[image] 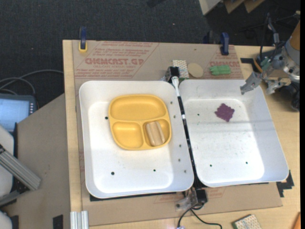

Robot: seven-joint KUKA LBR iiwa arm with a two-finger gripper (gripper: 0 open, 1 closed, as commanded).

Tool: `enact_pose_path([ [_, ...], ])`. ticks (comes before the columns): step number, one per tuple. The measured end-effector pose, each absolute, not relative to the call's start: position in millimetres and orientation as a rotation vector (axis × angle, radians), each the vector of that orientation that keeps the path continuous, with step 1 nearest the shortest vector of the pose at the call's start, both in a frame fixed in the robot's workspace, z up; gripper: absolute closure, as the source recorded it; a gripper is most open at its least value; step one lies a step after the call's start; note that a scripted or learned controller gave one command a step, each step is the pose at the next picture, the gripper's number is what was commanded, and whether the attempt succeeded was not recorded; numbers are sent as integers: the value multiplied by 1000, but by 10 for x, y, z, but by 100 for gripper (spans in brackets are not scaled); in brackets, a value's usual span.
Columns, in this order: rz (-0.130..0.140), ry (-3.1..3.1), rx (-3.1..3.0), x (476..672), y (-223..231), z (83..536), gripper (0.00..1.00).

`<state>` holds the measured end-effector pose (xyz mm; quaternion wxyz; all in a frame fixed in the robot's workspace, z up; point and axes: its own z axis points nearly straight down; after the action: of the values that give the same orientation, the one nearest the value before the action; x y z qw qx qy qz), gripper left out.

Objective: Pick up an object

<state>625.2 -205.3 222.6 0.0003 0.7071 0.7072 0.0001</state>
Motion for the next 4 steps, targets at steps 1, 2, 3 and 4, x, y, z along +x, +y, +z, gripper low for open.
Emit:
enact_pose_path([
  [1,-6,2236,2225,6228,-1430,872,0],
  [2,3,2217,2216,6682,-1849,847,0],
  [3,-4,2221,2226,6318,-1931,849,0],
  [4,2,2219,2219,6346,-1927,965,100],
])
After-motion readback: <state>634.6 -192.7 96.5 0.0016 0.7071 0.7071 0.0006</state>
